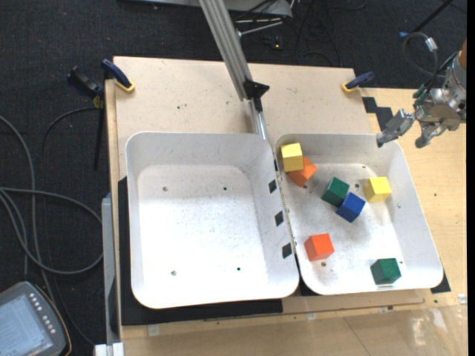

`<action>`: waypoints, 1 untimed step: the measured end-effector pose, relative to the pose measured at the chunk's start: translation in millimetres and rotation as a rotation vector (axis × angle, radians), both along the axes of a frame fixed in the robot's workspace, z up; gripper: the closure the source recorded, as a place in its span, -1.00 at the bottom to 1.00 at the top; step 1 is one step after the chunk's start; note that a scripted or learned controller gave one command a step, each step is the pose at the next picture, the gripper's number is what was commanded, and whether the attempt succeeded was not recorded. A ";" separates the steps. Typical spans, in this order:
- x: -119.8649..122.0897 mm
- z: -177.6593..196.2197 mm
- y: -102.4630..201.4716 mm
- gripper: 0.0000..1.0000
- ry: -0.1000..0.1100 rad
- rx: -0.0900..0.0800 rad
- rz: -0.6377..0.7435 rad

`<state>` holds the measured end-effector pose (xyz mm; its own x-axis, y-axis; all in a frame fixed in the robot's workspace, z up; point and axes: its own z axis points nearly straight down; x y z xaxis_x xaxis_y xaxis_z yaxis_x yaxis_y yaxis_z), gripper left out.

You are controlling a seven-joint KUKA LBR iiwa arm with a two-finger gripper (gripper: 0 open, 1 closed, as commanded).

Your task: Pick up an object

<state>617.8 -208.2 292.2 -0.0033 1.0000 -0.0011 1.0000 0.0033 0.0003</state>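
The right bin (415, 221) holds several small blocks. A yellow block (292, 156) rests against an orange block (303, 173) near the bin's upper left corner. In the middle, a green block (335, 192) touches a blue block (350, 206), with a second yellow block (378, 188) to their right. Lower down lie another orange block (320, 246) and a green block (385, 271) near the front rim. My gripper (407, 131) hangs above the bin's upper right corner, open, with nothing between its fingers.
The left bin (148, 199) sits beside the right one on a wooden board (185, 95). A slanted metal pole (226, 39) crosses the board's top. Blue-and-yellow clamps (117, 76) (357, 82) grip the far corners. Cables lie on the dark floor at left.
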 end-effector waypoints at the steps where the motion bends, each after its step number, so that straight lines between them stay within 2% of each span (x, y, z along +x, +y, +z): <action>1: 0.0 0.0 0.1 -1.00 0.001 0.000 0.000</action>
